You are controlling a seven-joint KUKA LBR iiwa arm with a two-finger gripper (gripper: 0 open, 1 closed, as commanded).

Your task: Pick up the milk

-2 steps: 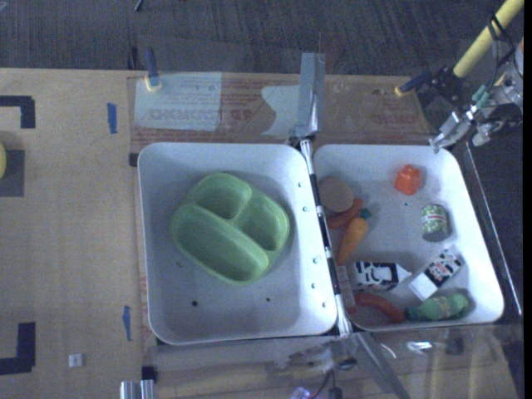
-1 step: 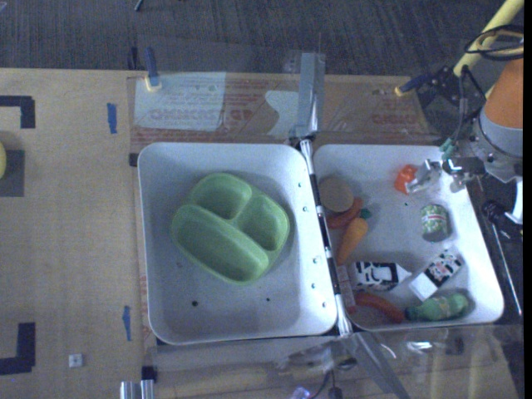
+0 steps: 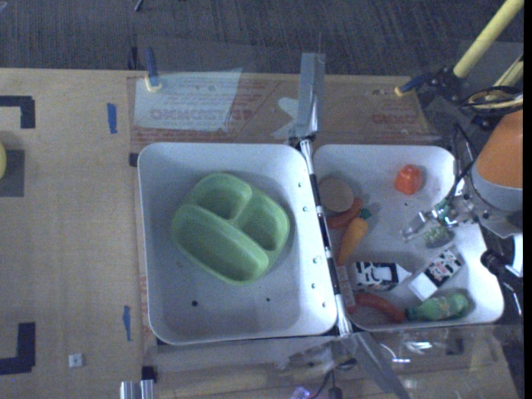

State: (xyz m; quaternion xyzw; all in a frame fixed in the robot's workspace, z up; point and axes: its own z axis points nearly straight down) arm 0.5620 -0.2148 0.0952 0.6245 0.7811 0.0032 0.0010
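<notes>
The gripper (image 3: pixel 422 225) is poised above the right bin (image 3: pixel 378 158), just beside the milk carton (image 3: pixel 438 271), presumably for approach; its opening cannot be told.

Single fixed overhead camera, angled downward, moderate distance, covering both white bins (image 3: pixel 158 248), arm (image 3: pixel 503 160) entering from frame right

A sheet of paper (image 3: pixel 195 102) under clear plastic, at the upper middle of the frame behind the left bin (image 3: pixel 158 248), bears a line of large pale lettering, seen upside down and too blurred to read. The two cow-patterned cartons (image 3: pixel 378 274) (image 3: pixel 439 269) at lower right show no readable words.
</notes>
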